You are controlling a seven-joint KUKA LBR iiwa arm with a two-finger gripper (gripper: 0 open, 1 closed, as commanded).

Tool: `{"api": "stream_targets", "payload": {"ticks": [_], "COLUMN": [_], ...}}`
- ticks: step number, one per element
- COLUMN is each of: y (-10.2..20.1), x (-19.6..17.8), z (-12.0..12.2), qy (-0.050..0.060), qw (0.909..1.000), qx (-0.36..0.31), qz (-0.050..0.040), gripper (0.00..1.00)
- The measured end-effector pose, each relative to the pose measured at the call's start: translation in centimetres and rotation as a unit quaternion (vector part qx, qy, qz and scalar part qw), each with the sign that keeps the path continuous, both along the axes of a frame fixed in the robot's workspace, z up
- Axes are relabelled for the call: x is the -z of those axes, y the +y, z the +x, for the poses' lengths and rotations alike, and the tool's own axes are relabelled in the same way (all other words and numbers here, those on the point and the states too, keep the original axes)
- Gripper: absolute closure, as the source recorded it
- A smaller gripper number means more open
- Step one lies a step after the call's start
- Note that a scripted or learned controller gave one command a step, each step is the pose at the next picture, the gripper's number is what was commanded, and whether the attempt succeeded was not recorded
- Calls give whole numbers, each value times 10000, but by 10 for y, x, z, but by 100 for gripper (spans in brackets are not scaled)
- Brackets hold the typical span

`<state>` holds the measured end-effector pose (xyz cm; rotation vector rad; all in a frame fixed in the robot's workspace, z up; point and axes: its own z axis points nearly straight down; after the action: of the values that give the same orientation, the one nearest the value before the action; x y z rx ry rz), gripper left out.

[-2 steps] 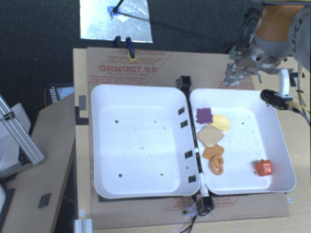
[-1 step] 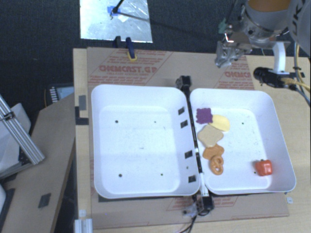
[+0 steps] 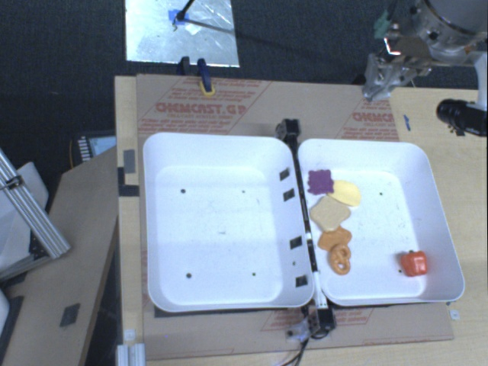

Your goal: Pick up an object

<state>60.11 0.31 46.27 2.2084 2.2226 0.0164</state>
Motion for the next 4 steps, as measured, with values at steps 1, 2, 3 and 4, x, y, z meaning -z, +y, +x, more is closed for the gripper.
{"api": "stream_targets", "payload": {"ticks": [1,2,3,4], "y": [-11,-86,-33,16], "x": [-77,-73,71,-81], "z": [-64,-117,-115,-114], "qy": [23,45,127,-35], "qw": [10000,10000,9999,10000], "qx": [4,67,-7,-16], "qz": [-3,-16,0,7], "gripper": [100,100,100,100]}}
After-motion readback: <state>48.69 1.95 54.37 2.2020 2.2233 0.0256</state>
